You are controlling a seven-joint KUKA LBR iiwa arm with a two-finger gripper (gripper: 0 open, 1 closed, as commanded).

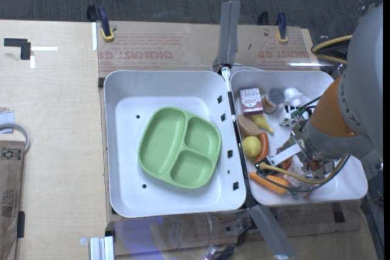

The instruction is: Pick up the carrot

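Observation:
The carrot [268,183] is a long orange piece lying flat along the near wall of the right bin [350,190]. My gripper [291,158] is low inside that bin, just above and to the right of the carrot, amid cables and small items. The wrist and cables hide part of the carrot's right end. From this angle I cannot tell whether anything is between the gripper's tips.
Beside the carrot lie a red pepper [264,144], a yellow lemon [251,145], a banana [263,124] and a small red box [250,100]. A green divided plate [180,147] sits in the left bin [122,131]. The bulky arm [359,100] covers the right bin's right side.

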